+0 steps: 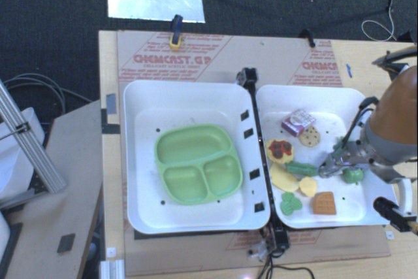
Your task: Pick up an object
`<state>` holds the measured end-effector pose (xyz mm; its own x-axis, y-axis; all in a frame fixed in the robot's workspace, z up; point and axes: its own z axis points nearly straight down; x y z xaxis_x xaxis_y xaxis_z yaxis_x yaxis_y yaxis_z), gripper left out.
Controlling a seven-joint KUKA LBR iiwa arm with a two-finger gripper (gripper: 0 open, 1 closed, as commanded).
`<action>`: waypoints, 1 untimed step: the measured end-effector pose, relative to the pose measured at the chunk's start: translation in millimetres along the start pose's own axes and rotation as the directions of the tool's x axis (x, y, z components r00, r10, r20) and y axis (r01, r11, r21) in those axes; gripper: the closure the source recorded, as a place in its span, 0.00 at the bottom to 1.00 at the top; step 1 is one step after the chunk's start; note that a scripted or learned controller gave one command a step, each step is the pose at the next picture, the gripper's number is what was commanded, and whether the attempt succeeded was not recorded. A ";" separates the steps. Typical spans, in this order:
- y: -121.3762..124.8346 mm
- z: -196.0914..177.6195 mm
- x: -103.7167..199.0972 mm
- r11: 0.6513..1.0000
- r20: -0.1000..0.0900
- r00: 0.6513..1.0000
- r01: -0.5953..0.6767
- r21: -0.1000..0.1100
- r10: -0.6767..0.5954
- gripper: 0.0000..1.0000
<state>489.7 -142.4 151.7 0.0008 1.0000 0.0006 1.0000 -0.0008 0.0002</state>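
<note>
The right bin [353, 98] holds several toy foods: a purple and white packet [298, 121], a round cookie [309, 136], a red and yellow disc [279, 149], a yellow banana slice [283, 178], a dark green pickle [302, 169], a small yellow piece [307, 187], a green leafy piece [291, 203] and an orange cracker [324, 203]. My gripper [330, 168] is down low in this bin. It sits between the pickle's right end and a small green object [353, 174]. I cannot make out anything held in it.
The left bin [140, 140] holds a light green divided tray [198, 163]. A black clip strip [251, 134] runs along the wall between the bins. The arm's grey body [395, 121] covers the right bin's right side.
</note>
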 end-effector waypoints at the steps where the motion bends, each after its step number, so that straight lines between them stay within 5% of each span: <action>1: 2.6 -9.7 0.7 1.000 0.001 1.000 0.003 -0.004 -0.003 1.00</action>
<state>492.3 -141.7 161.4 -0.0020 1.0000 -0.0002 1.0000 0.0020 0.0044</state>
